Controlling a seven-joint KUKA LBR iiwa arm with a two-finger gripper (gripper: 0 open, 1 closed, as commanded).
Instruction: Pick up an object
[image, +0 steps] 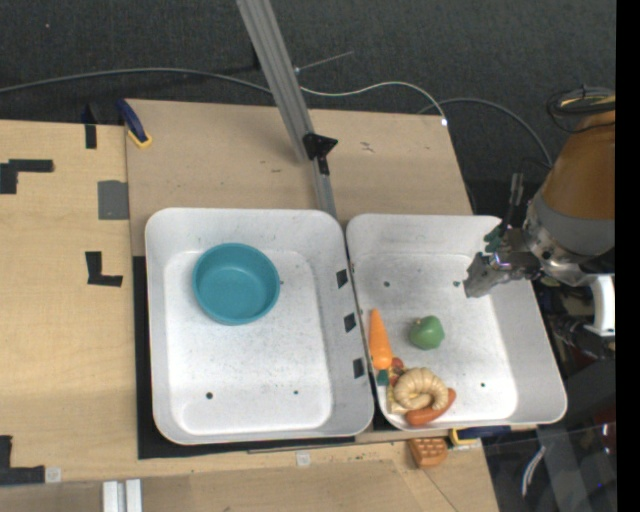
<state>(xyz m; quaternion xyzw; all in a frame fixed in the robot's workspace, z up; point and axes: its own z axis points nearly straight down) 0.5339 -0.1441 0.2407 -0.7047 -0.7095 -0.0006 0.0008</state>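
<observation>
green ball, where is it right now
In the camera view the green ball lies in the right bin, near its middle, just right of the carrot and below-left of the gripper.

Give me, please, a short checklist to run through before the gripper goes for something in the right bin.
1. Targets present in the right bin: ok. A green ball, a carrot and a croissant lie there.
2. Ball stands apart from the other items: ok.
3. Carrot easy to grasp: not ok, it lies along the bin's left wall.
4. Croissant free of neighbours: not ok, it touches a red-orange item at the front wall.
5. Gripper over the right bin: ok, near its right wall, clear of all items.
6. Finger opening: cannot tell.
7. Left bin out of the way: ok, its blue bowl sits far off.
</observation>
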